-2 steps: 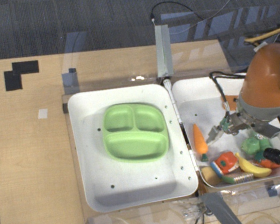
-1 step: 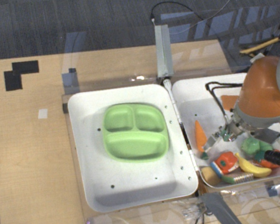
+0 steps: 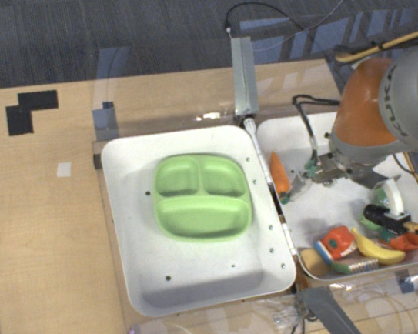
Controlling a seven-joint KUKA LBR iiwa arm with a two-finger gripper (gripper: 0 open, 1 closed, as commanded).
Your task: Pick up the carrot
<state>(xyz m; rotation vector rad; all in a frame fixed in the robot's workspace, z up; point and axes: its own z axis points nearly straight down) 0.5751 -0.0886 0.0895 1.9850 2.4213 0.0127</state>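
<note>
Now: carrot (image 3: 278,173) just left of gripper (image 3: 298,181) | long axis up-down along bin (image 3: 297,130) wall | fingers spread, holding nothing

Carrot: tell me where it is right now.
The carrot lies in the right bin, against its left wall, with the end effector just to its right.
</note>
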